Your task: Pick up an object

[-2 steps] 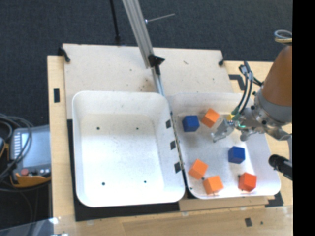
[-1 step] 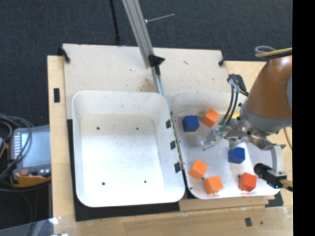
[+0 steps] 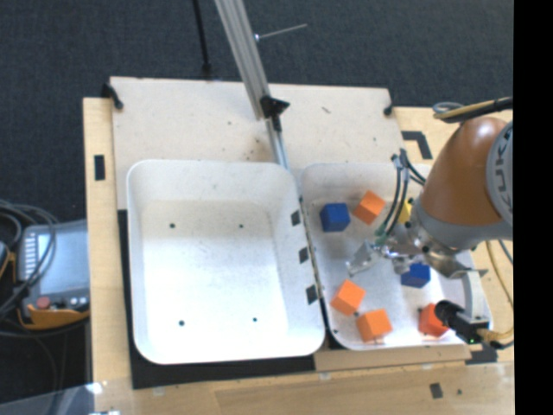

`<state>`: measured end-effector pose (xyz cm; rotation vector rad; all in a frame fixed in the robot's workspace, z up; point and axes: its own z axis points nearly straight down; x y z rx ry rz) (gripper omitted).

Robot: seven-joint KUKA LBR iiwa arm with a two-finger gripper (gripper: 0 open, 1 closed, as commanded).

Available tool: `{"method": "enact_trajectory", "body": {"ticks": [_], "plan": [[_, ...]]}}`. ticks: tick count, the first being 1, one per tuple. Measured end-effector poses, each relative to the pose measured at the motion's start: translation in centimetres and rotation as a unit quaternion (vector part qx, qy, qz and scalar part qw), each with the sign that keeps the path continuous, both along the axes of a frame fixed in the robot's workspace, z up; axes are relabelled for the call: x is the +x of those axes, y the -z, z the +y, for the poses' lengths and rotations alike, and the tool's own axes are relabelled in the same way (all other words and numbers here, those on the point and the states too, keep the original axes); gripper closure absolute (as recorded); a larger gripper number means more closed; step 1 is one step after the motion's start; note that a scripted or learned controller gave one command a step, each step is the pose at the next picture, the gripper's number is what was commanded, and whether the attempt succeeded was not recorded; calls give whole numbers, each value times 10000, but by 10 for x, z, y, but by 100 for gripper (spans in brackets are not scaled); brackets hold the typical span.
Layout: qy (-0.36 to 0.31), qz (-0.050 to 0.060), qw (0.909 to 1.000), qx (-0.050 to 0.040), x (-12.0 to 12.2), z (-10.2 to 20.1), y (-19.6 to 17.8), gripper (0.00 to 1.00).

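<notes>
Hanging over the right bin, the arm sits w/ its gripper low among the blocks, prob lining up a grab. Left bin has no blocks in it. Can't tell its grip state, nothing visibly between them. Nearest picks: orange cube just below, blue cube beside the wrist, another blue cube up top.

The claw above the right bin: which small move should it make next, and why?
Probably a short move down and toward the near orange cube. The claw hangs over bare floor of the right bin, with nothing seen between its tips, and that cube lies just below it in the camera view, apart from its neighbours.
</notes>
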<state>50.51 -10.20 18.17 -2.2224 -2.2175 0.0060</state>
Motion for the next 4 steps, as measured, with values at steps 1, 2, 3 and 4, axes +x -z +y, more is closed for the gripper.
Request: {"method": "enact_trajectory", "body": {"ticks": [1, 2, 3, 4], "plan": [[3, -36, 10000, 14, -3, -10, 51, 0], [32, -74, 10000, 15, 0, -10, 38, 100], [-32, -58, 10000, 1, 0, -1, -20, 100], [-27, -41, 10000, -3, 4, 1, -81, 100]]}}
